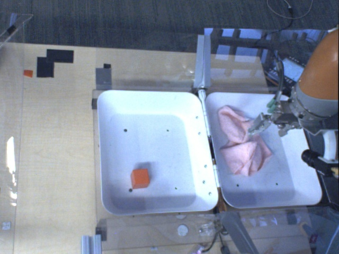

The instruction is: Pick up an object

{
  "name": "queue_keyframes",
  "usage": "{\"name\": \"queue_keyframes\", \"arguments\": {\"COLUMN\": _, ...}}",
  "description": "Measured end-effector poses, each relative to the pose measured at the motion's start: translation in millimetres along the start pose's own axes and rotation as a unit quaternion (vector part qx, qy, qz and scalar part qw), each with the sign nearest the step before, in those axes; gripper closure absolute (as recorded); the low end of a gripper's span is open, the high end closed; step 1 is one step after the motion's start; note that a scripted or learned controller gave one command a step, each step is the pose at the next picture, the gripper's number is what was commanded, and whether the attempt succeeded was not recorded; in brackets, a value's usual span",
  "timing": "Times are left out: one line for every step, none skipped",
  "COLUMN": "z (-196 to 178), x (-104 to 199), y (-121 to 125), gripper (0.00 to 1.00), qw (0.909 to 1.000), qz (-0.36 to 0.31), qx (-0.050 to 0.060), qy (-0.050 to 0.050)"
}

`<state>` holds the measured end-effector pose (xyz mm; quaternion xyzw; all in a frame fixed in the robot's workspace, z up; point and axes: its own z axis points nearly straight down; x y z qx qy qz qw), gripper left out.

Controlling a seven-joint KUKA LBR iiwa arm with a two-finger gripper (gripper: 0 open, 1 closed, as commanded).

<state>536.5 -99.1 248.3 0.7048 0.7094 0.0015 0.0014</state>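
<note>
At the right side of the frame, the grey arm with its orange band [321, 67] reaches in over the right-hand shallow white bin [296, 192], and its two-finger gripper [258, 127] points leftward and down toward the crumpled pale pink cloth [241, 147] lying in that bin. The fingertips [255, 129] sit right at the cloth's upper right edge, where the fabric bunches into a narrow waist between an upper lobe and a wider lower lobe. They look drawn close together there, and a fold of the pink cloth seems to be caught between them, though the metal tips are small and partly blurred against the fabric. The cloth itself spreads across the left and middle of the right bin, resting on the bin floor for most of its area, with its upper lobe near the bin's left wall. In the left-hand shallow white bin [111, 157], toward its lower left part, a small orange cube [140, 178] sits alone on the floor, well apart from the arm. The two bins stand side by side on the pale wooden bench [47, 157], touching along a metal divider [202, 67]. Black rectangular marks [53, 61] and a small orange square [28, 73] lie on the bench in the upper left of the frame.
</note>
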Motion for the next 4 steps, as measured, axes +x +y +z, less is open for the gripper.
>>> {"name": "queue_keyframes", "arguments": {"z": 151, "x": -33, "y": 7, "gripper": 0.00, "qw": 0.9971, "qz": -0.075, "qx": -0.003, "qy": -0.001}}
{"name": "queue_keyframes", "arguments": {"z": 156, "x": -29, "y": -24, "gripper": 0.00, "qw": 0.9966, "qz": -0.082, "qx": -0.009, "qy": -0.002}}
{"name": "queue_keyframes", "arguments": {"z": 143, "x": -28, "y": -20, "gripper": 1.00, "qw": 0.9964, "qz": -0.083, "qx": -0.014, "qy": -0.003}}
{"name": "queue_keyframes", "arguments": {"z": 62, "x": 26, "y": 1, "gripper": 1.00, "qw": 0.9870, "qz": -0.161, "qx": -0.002, "qy": 0.000}}
